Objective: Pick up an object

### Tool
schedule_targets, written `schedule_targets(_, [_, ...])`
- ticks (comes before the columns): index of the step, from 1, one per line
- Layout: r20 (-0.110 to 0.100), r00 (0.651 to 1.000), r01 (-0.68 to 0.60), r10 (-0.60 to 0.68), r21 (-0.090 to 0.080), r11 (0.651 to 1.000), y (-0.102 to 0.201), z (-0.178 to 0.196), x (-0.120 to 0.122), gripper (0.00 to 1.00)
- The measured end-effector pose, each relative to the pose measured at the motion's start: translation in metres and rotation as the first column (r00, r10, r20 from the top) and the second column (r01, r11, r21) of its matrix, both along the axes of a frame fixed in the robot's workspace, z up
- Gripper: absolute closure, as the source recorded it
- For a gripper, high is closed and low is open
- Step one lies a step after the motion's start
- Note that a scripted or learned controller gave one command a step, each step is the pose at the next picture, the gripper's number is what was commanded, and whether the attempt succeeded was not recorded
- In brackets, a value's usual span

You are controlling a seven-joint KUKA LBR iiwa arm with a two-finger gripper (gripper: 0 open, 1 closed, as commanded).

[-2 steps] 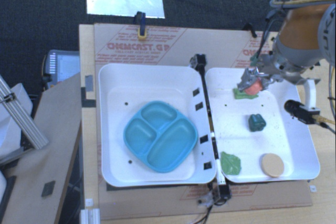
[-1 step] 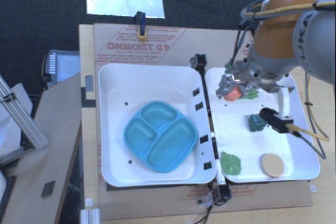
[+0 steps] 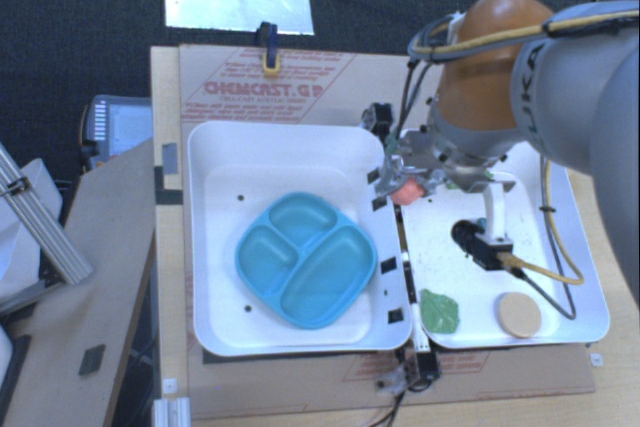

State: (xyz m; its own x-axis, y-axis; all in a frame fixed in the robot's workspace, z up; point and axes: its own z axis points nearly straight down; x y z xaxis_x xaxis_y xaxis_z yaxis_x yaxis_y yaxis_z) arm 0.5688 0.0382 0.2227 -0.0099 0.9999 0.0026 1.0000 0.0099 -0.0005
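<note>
The arm point(image 3: 560, 85) fills the upper right of the frame, hanging over the top of the right bin point(image 3: 585, 315) and blocking passage there. Lower in that bin, a green object point(image 3: 438, 311) and a tan disc point(image 3: 519, 314) sit near the bottom edge, with open white floor between them and the arm. In the left bin point(image 3: 215, 215), a blue divided plate point(image 3: 305, 258) takes the centre, leaving bare floor along the top and left.

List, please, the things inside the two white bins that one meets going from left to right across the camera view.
Blue divided plate → pink object under the arm's hand → green object → round tan disc.
</note>
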Motion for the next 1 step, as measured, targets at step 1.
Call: schedule_targets(1, [-0.001,1.000,0.001,-0.001,0.000,1.000,0.0440,-0.0062,-0.0164,1.00])
